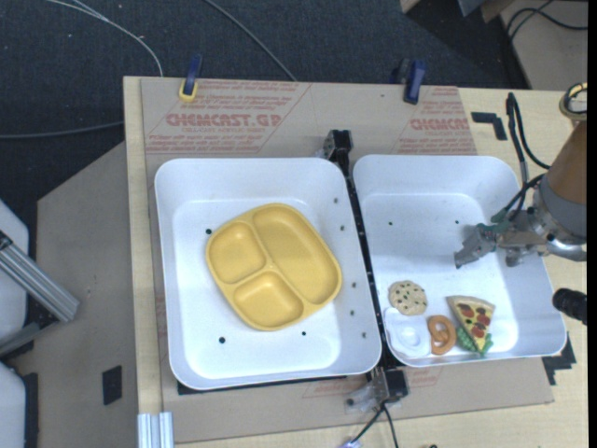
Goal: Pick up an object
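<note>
The gripper hangs over the right bin, fingers apparently closed on nothing, poised above the cookie, pretzel and pizza slice clustered at its near edge.

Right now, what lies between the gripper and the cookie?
In the camera view, just bare white bin floor separates the gripper from the cookie.

Robotics lab: bench w/ protective-film board, two white bins clamped down, loose cables on dark carpet, aluminium extrusion at left.
</note>
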